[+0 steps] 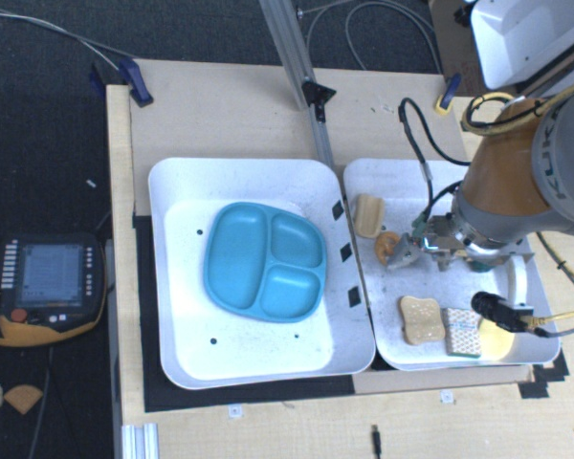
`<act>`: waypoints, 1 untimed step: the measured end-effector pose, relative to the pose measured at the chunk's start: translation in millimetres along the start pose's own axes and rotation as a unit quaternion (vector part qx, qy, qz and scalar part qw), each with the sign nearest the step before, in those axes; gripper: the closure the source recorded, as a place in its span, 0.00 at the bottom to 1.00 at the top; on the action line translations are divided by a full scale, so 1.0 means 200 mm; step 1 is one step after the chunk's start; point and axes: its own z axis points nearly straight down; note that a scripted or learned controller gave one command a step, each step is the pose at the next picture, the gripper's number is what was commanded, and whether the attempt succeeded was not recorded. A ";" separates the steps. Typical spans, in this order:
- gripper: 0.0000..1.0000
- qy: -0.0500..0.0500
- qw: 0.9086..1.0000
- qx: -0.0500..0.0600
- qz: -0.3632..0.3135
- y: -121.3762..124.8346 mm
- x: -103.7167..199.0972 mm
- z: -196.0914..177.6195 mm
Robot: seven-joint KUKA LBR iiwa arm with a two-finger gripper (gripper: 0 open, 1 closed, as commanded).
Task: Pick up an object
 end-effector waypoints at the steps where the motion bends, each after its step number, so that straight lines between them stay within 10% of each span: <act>1: 1.00 0.000 1.000 -0.004 0.000 0.01 0.00 -0.07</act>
